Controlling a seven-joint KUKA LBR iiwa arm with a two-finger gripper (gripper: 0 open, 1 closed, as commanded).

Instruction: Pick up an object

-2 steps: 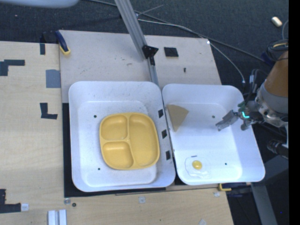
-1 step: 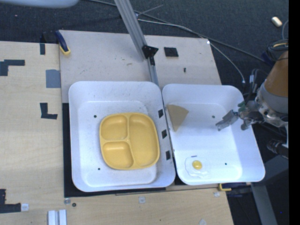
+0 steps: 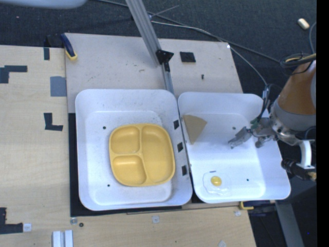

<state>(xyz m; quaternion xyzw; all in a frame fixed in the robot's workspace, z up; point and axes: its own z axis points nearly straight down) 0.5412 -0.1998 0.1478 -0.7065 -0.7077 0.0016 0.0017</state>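
Egg [image 3: 215, 182] is a toy fried one, lying near the front edge of the right bin [image 3: 267, 187]. A tan wedge [image 3: 195, 126] lies near that bin's back left corner. The left bin [image 3: 90, 138] holds a yellow plate [image 3: 142, 154]. The end effector [image 3: 241, 138] hangs over the right bin with wide fingers, holding nothing. I think it must next pick a thing, go down and close.
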